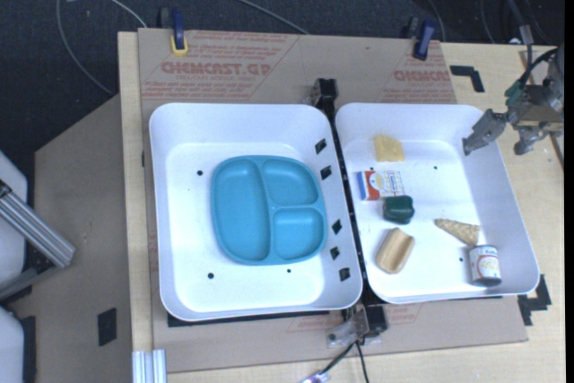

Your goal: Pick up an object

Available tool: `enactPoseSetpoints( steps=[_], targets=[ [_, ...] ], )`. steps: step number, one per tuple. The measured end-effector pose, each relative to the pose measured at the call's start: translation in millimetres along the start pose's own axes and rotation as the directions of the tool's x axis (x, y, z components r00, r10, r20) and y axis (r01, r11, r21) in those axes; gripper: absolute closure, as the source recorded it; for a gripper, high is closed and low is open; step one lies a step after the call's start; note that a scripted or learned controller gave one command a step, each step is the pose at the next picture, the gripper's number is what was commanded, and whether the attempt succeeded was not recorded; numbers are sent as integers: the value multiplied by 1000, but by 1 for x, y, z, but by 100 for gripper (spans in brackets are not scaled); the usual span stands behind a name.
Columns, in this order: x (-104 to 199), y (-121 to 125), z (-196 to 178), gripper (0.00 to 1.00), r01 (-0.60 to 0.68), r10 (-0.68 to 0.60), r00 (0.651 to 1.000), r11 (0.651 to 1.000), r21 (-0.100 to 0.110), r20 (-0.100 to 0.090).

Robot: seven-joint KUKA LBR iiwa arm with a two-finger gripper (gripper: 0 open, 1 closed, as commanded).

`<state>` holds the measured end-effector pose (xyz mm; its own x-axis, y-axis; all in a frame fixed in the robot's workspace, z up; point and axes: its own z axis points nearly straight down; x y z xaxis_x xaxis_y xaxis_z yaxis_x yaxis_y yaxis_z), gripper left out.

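Note:
The right white bin (502, 193) holds several small objects: a pale yellow block (388, 148), a small printed carton (382, 184), a dark green lump (398, 209), a tan bread-like piece (394, 250), a tan wedge (458, 230) and a small can (485, 265). My gripper (499, 131) hangs at the right bin's far right rim, above and to the right of all these objects, with two grey fingers (477, 135) spread apart and nothing between them.
The left white bin (175, 193) holds a blue divided plate (268, 209). Black clips (326, 91) join the two bins along the middle. Blue clamps (179, 35) hold the cardboard sheet at the back. Cables lie on the dark floor behind.

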<state>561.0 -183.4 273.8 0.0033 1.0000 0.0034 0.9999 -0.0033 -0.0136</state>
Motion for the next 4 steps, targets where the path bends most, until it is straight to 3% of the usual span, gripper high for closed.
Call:
enactPoseSetpoints(
  steps=[1,4],
  targets=[
    [1,2,-7,0,4,-4,1000,1000,-13,3],
    [4,18,159,0,3,-3,1000,1000,-8,1]
  ],
)
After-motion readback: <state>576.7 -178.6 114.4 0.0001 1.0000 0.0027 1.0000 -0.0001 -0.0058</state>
